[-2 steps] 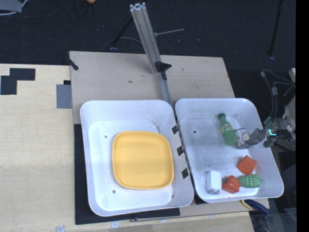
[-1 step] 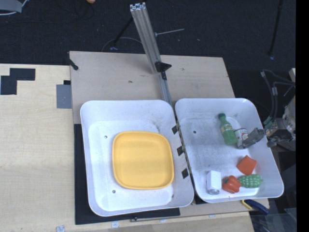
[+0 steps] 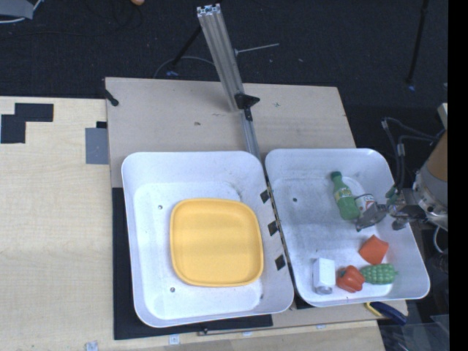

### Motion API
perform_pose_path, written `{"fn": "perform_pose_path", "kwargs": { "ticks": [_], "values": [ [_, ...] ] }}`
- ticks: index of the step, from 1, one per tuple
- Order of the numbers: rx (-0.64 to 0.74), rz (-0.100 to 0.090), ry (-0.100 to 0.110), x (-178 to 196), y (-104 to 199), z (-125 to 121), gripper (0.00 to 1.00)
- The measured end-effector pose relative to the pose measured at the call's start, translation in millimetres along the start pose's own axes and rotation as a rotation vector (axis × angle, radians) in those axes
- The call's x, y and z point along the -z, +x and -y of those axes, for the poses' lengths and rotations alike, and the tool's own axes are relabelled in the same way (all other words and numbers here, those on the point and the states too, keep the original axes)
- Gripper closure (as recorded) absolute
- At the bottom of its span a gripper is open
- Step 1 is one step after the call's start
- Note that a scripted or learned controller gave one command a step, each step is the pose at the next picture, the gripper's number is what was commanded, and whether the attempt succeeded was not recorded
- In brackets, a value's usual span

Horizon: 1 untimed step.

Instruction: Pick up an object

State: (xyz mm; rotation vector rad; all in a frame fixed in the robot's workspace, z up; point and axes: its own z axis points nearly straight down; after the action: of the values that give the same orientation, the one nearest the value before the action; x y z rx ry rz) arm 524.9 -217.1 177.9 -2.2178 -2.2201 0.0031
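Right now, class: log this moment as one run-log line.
pincer: right bin, beside green bottle | held: nothing seen | left bin: yellow plate

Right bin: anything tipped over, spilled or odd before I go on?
The green bottle lies on its side in the right bin, next to the gripper. The other small items sit clustered at the bin's near corner. No spill or damage stands out. The yellow plate lies flat in the left bin.

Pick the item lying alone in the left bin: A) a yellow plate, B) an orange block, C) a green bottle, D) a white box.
A: the yellow plate lies flat in the left bin, with the other small objects over in the right bin.
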Motion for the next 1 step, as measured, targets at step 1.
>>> {"fn": "perform_pose_path", "kwargs": {
  "ticks": [1],
  "values": [
    [0.0,-0.001,0.002,-62.9,0.6,-1.4,0.0]
  ]
}}
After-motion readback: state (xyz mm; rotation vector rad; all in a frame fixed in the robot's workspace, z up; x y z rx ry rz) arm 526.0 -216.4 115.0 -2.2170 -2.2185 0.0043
